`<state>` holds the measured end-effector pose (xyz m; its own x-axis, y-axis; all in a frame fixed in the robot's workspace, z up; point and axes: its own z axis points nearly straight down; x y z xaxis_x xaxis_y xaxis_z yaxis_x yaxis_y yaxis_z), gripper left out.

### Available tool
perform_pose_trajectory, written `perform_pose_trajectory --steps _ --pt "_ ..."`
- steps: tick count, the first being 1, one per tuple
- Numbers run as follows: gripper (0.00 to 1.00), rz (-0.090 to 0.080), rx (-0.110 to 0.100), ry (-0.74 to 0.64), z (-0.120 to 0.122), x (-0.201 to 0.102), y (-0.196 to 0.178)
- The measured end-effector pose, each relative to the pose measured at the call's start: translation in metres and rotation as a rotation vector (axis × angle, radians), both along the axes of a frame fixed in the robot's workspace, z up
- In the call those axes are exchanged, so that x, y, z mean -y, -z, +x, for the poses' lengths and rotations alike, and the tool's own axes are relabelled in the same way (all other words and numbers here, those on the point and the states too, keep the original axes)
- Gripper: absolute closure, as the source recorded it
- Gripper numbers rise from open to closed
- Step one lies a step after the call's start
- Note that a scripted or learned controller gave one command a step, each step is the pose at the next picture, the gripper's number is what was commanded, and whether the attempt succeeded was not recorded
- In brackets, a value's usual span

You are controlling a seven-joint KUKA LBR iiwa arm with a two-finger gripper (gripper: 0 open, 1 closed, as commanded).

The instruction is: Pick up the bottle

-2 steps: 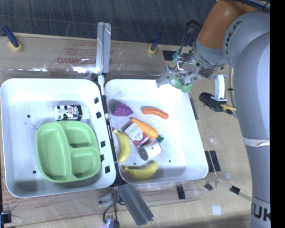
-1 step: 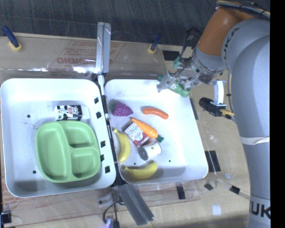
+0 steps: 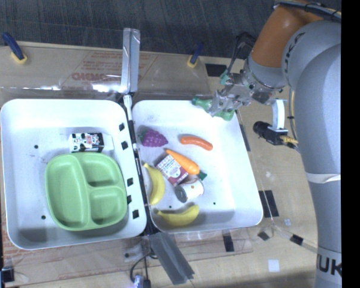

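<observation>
Two white bins are seen side by side. In the left bin [image 3: 12, 161], one green divided plate [image 3: 87, 191] and one small black-and-white carton [image 3: 87, 141] are counted. In the right bin [image 3: 243, 179] lie two bananas [image 3: 158, 185], one carrot [image 3: 183, 161], one orange sausage [image 3: 195, 141], one purple grape bunch [image 3: 154, 138], one red-labelled packet [image 3: 171, 167] and one can [image 3: 189, 190]. The bottle [image 3: 211, 107], green and lying on its side, is found at the right bin's far right corner, under the gripper [image 3: 228, 104]. Whether the jaws are spread or pinching cannot be told.
</observation>
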<state>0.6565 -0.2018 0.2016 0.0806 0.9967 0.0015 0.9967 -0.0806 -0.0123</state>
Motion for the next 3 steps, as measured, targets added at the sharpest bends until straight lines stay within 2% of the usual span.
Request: perform_pose_trajectory --steps 1,2,3 --pt "1.0 -0.001 0.004 0.003 0.0 -0.073 -0.014" --pt "1.0 -0.003 0.007 0.072 0.0 -0.041 -0.095" --pt "1.0 -0.003 0.001 0.065 0.0 -0.043 -0.103"
